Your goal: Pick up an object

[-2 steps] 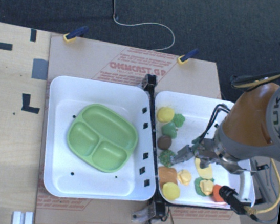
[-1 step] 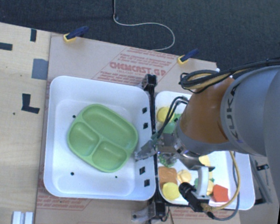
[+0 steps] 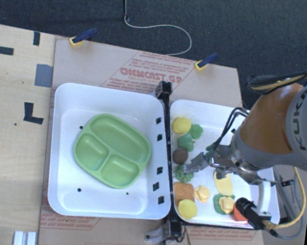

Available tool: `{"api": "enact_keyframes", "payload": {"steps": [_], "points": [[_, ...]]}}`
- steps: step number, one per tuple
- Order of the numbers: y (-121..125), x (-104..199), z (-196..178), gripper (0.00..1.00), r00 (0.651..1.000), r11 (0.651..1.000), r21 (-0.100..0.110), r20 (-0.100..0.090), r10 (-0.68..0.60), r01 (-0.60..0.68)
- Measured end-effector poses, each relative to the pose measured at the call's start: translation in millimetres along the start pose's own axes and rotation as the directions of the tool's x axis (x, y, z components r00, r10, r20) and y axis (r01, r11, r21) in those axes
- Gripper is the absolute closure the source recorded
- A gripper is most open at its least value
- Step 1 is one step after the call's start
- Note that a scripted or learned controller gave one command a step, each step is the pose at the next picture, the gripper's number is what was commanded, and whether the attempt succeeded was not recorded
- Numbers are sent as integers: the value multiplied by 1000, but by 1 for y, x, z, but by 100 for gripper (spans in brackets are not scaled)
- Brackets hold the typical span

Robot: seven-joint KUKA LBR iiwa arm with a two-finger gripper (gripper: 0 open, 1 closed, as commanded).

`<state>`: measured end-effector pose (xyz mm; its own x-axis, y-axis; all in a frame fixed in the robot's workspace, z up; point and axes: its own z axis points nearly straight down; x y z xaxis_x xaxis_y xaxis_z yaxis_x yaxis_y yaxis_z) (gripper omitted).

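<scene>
Left white bin (image 3: 64,135): a light green plastic tray (image 3: 113,150) with three compartments lies flat near its middle. Right white bin (image 3: 223,113): small toy foods lie scattered, among them a yellow lemon-shaped piece (image 3: 181,124), a dark green leafy piece (image 3: 196,132), a brown round piece (image 3: 180,155), an orange block (image 3: 183,191) and a yellow ball (image 3: 187,209). The hand (image 3: 197,165) hangs low over this bin just beside the brown piece; whether its fingers are spread or closed cannot be told.

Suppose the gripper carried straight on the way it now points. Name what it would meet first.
The gripper points toward the bins' divider; the brown round piece seems first, though depth is unclear.
</scene>
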<state>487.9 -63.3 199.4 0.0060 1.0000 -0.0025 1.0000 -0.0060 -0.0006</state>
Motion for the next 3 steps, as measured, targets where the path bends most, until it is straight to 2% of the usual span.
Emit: {"api": "enact_keyframes", "payload": {"steps": [1,2,3], "points": [[0,5,-9,100,1000,1000,3,-3,-7,7],[27,68,-131,100,1000,1000,-13,-4,-16,16],[32,28,-115,100,1000,1000,2,-1,-4,4]]}}
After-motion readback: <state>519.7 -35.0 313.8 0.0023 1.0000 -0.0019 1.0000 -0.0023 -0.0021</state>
